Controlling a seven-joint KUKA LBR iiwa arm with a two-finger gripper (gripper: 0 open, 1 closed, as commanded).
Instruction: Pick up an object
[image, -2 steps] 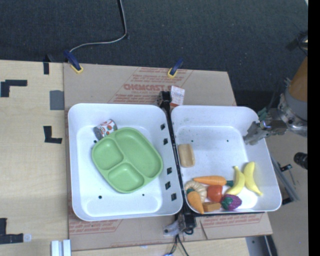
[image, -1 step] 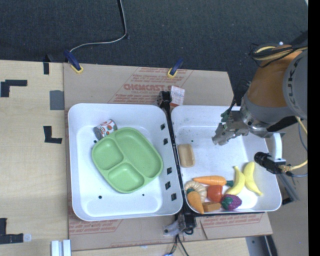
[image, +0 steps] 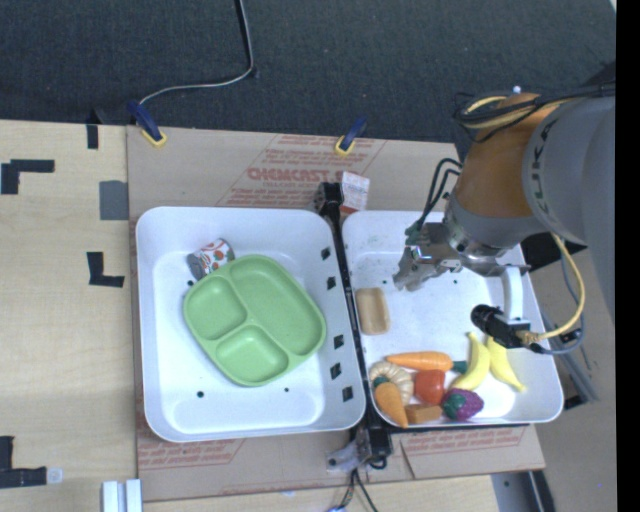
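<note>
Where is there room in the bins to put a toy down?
Left bin: a bare strip along the near wall, below the green plate. Right bin: bare floor between the tan block and the bananas, under the claw. Its near corner is crowded with the carrot and other toy food.

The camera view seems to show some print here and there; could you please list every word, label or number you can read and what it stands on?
"CHEMCAST", red print on the cardboard sheet under the bins; the smaller lines below it are blurred.
"KU", part of dark lettering on the arm; the rest is cut off.
Small can in the left bin: label too blurred to read.
</note>
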